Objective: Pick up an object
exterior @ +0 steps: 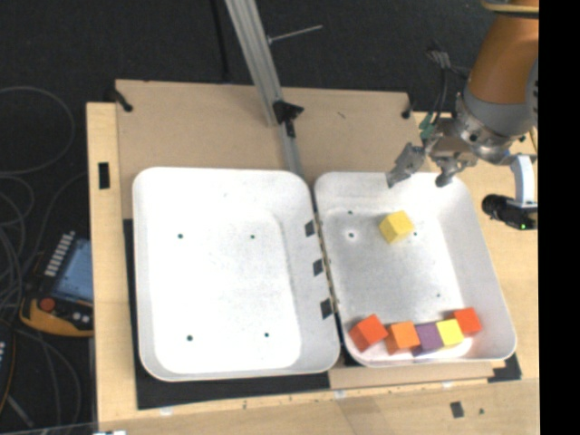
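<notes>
The bench point(208, 125) carries a left bin point(227, 270) and a right bin point(480, 270). The grey-and-orange arm point(503, 62) hangs over the right bin's far edge, its gripper point(420, 169) spread wide, holding nothing. A yellow cube point(395, 227) lies near that far edge; red point(367, 331), orange point(402, 335), purple point(428, 338), yellow point(450, 333) and red point(468, 321) blocks line the near edge.

Robotics lab: plywood worktop point(227, 125) bearing two white bins point(154, 243), metal camera pole point(258, 53), loose cables point(36, 161) and a control pendant point(63, 284) on dark floor.
</notes>
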Robot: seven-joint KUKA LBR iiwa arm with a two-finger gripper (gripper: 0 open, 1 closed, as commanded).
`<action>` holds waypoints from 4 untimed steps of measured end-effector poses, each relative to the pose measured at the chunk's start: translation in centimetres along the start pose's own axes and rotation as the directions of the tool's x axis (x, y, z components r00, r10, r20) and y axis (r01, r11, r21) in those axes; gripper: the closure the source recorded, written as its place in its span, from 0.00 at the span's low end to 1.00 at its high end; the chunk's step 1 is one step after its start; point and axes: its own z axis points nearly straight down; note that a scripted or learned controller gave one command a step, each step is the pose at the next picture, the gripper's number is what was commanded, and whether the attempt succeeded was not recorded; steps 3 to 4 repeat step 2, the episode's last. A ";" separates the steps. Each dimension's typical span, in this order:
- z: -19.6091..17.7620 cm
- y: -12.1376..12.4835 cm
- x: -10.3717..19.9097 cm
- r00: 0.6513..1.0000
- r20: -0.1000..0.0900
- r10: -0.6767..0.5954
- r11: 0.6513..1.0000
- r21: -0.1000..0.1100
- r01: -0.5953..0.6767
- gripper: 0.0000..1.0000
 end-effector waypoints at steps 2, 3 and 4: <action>14.4 1.4 -4.2 1.000 0.002 0.006 1.000 -0.004 -0.006 1.00; 14.4 1.4 -4.2 1.000 0.002 0.006 1.000 -0.004 -0.006 1.00; 14.4 1.4 -4.2 1.000 0.002 0.006 1.000 -0.004 -0.006 1.00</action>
